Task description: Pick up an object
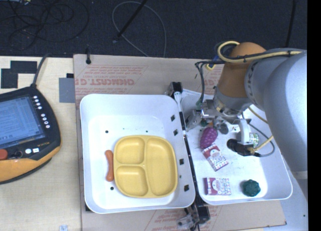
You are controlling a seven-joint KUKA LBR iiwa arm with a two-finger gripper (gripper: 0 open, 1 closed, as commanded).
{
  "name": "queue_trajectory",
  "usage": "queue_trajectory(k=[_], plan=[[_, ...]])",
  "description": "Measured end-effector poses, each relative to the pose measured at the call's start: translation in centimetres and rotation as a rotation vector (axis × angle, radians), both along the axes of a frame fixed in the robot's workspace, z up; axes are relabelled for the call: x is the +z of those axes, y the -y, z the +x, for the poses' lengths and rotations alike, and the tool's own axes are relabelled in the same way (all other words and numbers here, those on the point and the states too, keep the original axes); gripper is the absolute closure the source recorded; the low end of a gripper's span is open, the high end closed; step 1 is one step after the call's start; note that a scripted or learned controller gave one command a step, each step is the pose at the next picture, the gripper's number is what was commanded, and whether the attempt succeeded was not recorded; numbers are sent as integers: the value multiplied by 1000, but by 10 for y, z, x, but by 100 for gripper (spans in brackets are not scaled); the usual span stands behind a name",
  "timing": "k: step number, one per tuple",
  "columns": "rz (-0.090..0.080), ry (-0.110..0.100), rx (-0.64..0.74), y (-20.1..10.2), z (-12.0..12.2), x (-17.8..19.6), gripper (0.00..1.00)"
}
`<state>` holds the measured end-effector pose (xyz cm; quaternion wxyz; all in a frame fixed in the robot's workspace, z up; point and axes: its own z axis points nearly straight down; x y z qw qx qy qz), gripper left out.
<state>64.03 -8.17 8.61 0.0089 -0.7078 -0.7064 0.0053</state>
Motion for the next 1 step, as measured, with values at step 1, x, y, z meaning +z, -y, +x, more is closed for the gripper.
queue_trajectory(k=[1], plan=[[-5, 17, 0, 45, -60, 2, 0]])
